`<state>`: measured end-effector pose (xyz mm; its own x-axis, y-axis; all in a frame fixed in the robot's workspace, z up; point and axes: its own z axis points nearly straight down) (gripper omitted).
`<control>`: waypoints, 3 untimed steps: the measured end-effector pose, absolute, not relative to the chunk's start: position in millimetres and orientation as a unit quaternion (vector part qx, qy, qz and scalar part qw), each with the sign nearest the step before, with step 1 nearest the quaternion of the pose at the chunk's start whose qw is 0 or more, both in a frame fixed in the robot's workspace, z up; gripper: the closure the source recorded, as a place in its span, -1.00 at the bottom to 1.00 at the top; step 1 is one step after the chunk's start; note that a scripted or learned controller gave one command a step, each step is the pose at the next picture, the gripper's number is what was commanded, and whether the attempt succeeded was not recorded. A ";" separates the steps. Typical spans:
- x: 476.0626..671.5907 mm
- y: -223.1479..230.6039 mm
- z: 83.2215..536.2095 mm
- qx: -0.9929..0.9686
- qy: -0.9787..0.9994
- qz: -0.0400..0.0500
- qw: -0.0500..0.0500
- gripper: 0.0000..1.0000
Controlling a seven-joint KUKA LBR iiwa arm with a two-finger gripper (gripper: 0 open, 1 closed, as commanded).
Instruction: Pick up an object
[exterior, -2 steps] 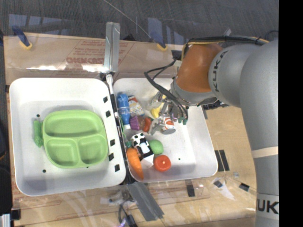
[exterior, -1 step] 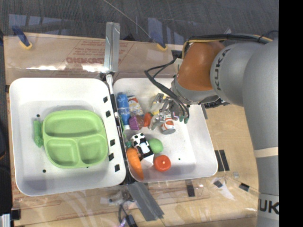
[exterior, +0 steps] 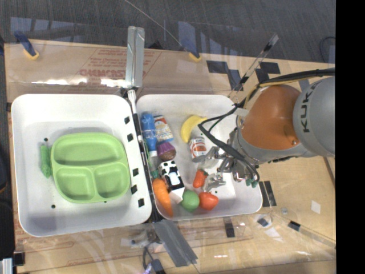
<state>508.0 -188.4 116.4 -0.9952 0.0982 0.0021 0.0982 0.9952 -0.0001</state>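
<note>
Metal two-finger gripper (exterior: 212, 174), fingers apart and holding nothing, sits low in the right white bin (exterior: 245, 196), lower centre-right of frame, beside the small orange-red toy piece (exterior: 199, 179); centre over it before closing.

A lime-green plastic divided tray (exterior: 88, 167) lies in the white left bin (exterior: 34, 113). The white right bin (exterior: 219, 104) holds a yellow banana (exterior: 191, 127), an orange carrot (exterior: 161, 194), a green ball (exterior: 190, 201) and a black-and-white patched toy (exterior: 170, 174).

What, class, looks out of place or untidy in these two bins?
Nothing looks spilled or broken. The green tray lies flat in the left bin. In the right bin, the toy food is crowded toward the left wall and front, with the gripper above it.
</note>
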 end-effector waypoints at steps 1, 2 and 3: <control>508.5 -187.1 116.2 -0.048 -0.999 0.000 0.001 -1.00; 535.4 -145.1 90.2 -0.030 -1.000 -0.001 0.001 -1.00; 502.4 -116.4 95.5 -0.110 -0.994 0.011 -0.005 -1.00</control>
<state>502.4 -116.4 95.5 -0.9757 0.2188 -0.0133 0.2190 0.9755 -0.0211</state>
